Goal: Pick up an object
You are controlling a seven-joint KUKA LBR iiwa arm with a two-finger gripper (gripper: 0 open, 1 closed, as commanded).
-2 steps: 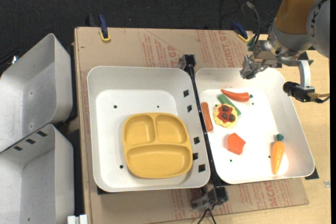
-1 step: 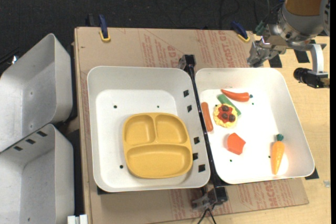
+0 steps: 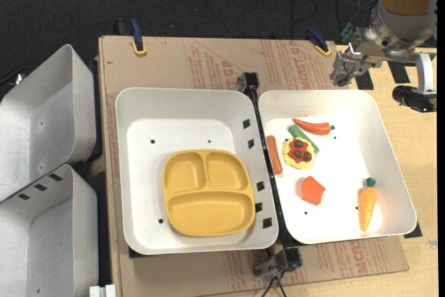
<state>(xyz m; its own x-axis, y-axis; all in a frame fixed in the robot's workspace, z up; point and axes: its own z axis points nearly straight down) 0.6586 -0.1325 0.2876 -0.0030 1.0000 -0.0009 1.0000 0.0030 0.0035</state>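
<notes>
Gripper [image 3: 345,71] hangs beyond the right bin [image 3: 389,170], finger state unclear; crowded chili [image 3: 311,126] and pizza [image 3: 300,153] could foul a grab

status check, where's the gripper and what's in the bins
Gripper above right bin's far edge, holding nothing. Chili, sausage, pizza, red block, carrot untouched. Nothing blocking.

grey arm at upper right, gripper [image 3: 345,71] pointing down

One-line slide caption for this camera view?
Gripper above right bin's far edge; chili, carrot, other toy foods inside; yellow tray in left bin.
</notes>
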